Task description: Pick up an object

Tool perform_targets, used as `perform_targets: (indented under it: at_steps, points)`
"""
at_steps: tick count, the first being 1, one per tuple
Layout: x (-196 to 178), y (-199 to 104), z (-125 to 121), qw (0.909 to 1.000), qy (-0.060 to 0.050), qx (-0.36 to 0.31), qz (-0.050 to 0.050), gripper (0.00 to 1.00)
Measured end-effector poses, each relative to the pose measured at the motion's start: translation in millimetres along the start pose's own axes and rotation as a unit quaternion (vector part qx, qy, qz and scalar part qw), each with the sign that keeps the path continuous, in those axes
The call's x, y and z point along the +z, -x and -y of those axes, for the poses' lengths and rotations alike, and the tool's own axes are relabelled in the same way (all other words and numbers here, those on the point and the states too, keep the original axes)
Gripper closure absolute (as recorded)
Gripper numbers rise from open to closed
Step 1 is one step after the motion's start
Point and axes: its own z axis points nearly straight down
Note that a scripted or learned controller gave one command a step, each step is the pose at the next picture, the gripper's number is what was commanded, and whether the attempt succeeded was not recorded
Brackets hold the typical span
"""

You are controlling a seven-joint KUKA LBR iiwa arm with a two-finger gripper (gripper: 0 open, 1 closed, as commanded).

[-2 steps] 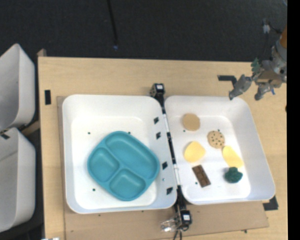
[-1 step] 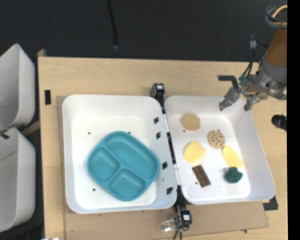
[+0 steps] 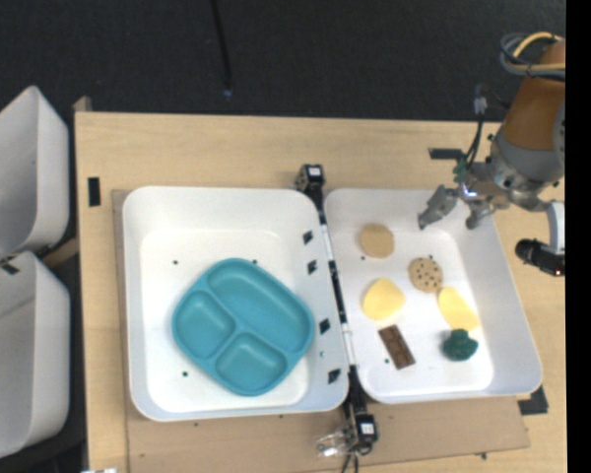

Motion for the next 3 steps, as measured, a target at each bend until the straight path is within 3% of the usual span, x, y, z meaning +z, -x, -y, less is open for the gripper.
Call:
perform_targets:
  at_steps: [1, 2, 3]
  points:
    - [62.5, 2.8, 4.1, 1.0000, -0.001, 0.002, 0.000, 0.00]
    - [46.4, 4.1, 1.6, 1.0000, 0.004, 0.001, 0.002, 1.00]
    - [2.3, 7.0, 2.8, 1.0000, 0.004, 0.002, 0.000, 1.00]
